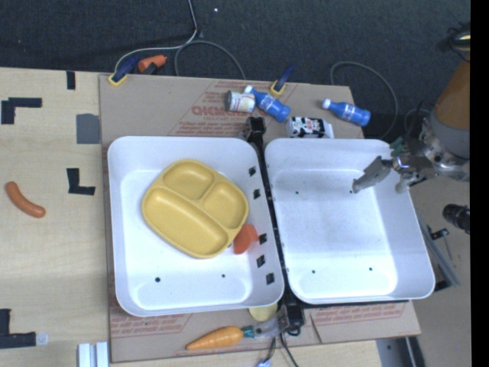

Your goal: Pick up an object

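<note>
The yellow divided plate [196, 207] lies in the left bin [126, 228], with a small orange-red piece [244, 240] tucked at its right edge. The plate looks stiff, light and slick, best pinched at its raised rim. The gripper [372, 176] hangs over the right bin [412, 277]; its fingers are blurred, so I cannot tell their state.

arm [458, 90] cut off at right edge; orange piece [244, 240] half under tray [196, 207].

The grey arm [451, 121] reaches in from the right, its wrist low and angled leftward.
</note>
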`<control>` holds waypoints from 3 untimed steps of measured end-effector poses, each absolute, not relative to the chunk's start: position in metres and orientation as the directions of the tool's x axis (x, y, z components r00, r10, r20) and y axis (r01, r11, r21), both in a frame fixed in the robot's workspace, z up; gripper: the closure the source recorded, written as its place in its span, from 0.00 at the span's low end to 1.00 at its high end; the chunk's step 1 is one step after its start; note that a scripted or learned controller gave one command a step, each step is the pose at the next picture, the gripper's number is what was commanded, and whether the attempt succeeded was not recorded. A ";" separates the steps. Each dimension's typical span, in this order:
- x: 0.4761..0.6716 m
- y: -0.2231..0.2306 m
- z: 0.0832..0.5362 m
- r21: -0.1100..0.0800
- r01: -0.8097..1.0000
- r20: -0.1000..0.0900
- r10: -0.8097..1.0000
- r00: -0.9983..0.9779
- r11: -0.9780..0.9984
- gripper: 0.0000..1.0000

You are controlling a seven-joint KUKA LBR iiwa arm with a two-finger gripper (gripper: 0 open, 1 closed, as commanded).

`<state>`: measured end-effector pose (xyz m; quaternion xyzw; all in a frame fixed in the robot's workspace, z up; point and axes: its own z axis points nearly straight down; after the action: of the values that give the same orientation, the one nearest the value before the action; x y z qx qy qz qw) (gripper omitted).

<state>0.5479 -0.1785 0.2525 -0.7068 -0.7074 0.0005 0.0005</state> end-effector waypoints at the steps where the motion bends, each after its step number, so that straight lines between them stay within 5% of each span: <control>1: 0.492 -0.149 0.106 -0.019 1.000 0.007 1.000 0.000 0.000 0.00; 2: 0.551 -0.110 0.085 0.001 1.000 -0.002 1.000 -0.005 0.005 0.00; 3: 0.580 -0.150 0.139 0.005 1.000 -0.003 1.000 0.000 0.000 0.00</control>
<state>0.5798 -0.1503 0.1388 -0.7073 -0.7070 -0.0007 -0.0028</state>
